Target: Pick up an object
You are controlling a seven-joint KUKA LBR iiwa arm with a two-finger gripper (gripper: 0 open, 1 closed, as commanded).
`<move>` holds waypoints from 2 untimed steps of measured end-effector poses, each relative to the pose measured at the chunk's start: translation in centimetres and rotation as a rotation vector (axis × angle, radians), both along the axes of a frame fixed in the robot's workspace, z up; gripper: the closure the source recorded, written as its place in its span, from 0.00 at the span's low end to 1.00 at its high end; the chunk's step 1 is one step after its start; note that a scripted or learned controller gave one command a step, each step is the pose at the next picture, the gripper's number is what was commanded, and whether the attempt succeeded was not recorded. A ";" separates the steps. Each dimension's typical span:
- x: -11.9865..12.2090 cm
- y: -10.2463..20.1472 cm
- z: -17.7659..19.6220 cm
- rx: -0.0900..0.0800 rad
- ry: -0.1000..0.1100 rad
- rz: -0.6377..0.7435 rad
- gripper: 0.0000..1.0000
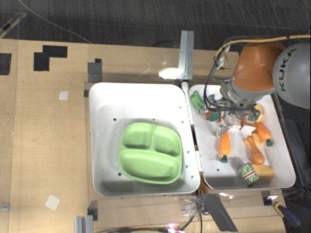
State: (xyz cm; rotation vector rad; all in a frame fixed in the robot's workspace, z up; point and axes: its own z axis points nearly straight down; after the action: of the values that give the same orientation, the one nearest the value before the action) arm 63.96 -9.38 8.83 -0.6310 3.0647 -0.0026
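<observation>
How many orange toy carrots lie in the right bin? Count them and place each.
2 for certain: one orange plastic carrot left of the bin's middle, another toward its right side. The arm's end effector covers the upper part, so more may be hidden.

Toy clutter (241, 144) crowding right bin (286, 176); open floor around left bin's green tray (151, 152).

The arm (272, 74) is cut off at the right edge and hides the gripper's fingers and some toys (228, 123) under it.

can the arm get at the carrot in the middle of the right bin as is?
Probably yes. The carrot lies apart from the other toys in the right bin, nothing on top of it, and the gripper hangs just above its upper end.
</observation>
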 end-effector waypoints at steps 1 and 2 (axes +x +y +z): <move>-4.9 -1.4 0.1 -0.001 0.000 0.033 0.00; -11.4 -3.7 0.3 -0.004 -0.004 0.099 0.00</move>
State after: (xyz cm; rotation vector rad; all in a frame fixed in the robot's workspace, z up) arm 52.59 -13.09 9.09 -0.7814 3.0268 -0.0085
